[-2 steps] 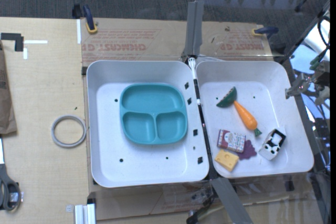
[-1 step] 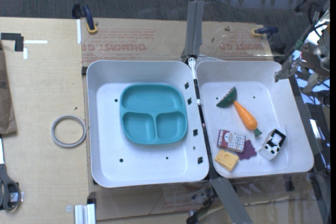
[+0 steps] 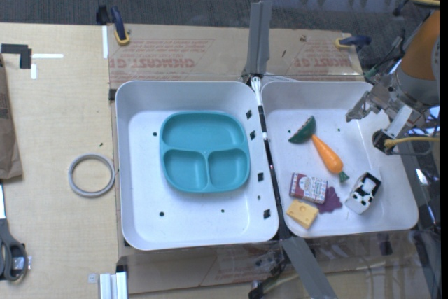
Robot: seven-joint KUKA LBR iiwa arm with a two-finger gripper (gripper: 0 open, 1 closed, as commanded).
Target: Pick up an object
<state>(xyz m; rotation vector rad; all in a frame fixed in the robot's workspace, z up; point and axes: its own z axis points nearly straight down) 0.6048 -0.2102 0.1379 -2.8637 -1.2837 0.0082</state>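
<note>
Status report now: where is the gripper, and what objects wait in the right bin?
Gripper above right bin's far right edge, holding nothing seen. Carrot, cheese, cow toy loose in right bin. Nothing blocking them.

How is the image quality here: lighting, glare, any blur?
Camera view: even, soft lighting with faint shadows; mild glare on the white bin rims; the teal plate and the carrot are sharp; the arm at the right edge looks slightly soft, and its tool is hard to make out.
</note>
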